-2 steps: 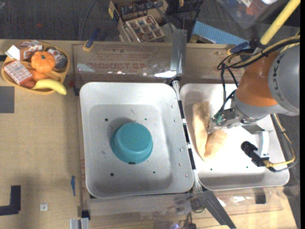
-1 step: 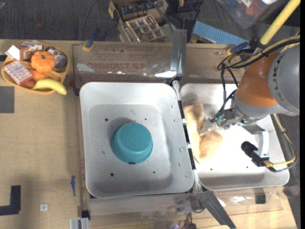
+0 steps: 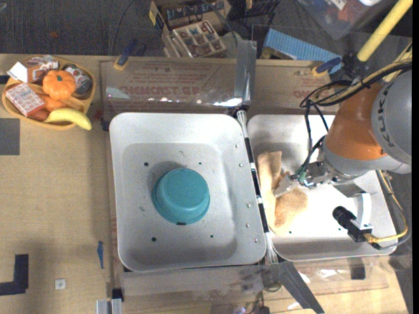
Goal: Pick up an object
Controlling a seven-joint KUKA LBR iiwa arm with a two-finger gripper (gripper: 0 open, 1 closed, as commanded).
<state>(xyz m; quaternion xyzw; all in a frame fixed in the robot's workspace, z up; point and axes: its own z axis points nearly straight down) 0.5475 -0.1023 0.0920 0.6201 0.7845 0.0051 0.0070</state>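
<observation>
A tan, crumpled, soft-looking cloth [image 3: 290, 207] lies at the 9 o'clock side of the smooth white right bin [image 3: 327, 231], the gripper [image 3: 296, 180] over its middle; whether it is apart or closed cannot be told. A round teal bowl [image 3: 182, 195] sits mid left bin [image 3: 131, 142]. Reddish lettering on the cardboard [image 3: 170, 80] at 12 o'clock is unreadable.

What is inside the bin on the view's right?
The bin holds a crumpled tan thing along its left wall, with the gripper right over it. The arm covers the bin's far right part, so whatever lies under there cannot be seen.
</observation>
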